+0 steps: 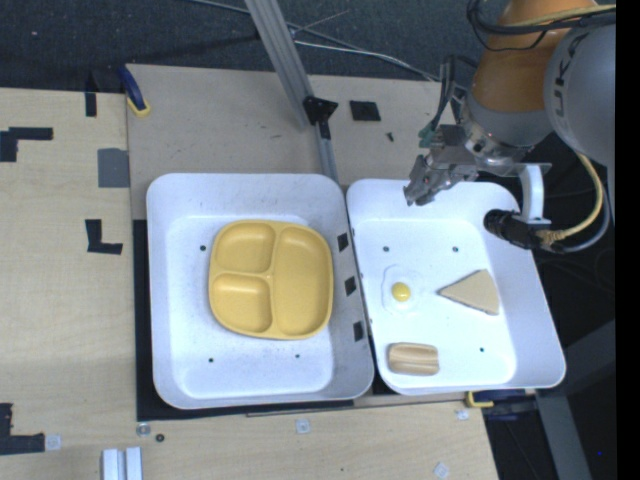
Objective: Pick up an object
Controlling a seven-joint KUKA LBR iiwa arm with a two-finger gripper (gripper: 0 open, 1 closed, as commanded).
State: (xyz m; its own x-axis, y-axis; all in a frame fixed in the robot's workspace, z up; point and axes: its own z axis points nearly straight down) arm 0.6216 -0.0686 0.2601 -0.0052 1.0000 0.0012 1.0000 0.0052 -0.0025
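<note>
On the pale wooden table [60,298], black tape marks sit to the left of the left bin [175,268], and a blue and yellow clip [134,94] lies beyond the bin's far left corner. The left bin, white and shallow, holds a yellow divided plate [270,278] lying flat near its middle, with three compartments facing up. A grey metal post [290,58] slants down from the top of the view toward the gap at the far end between the two bins.

Just right of the left bin, touching it along their shared edge, is the right bin [455,238]. In it, nearest the left bin, lies a toy fried egg [400,291], white with a yellow yolk. Toward the near edge is a tan bread roll [412,358]. Right of the egg lies a pale wedge-shaped slice [473,292], flat on the bin floor. All three are apart from one another.

The jaws [428,183] hang over the far left part of the right bin, well apart from the egg, roll and slice. They appear slightly parted with nothing between them. The grey arm [590,78] with its orange band [525,43] rises behind them to the right, a black cable fitting [510,228] beside it.
</note>
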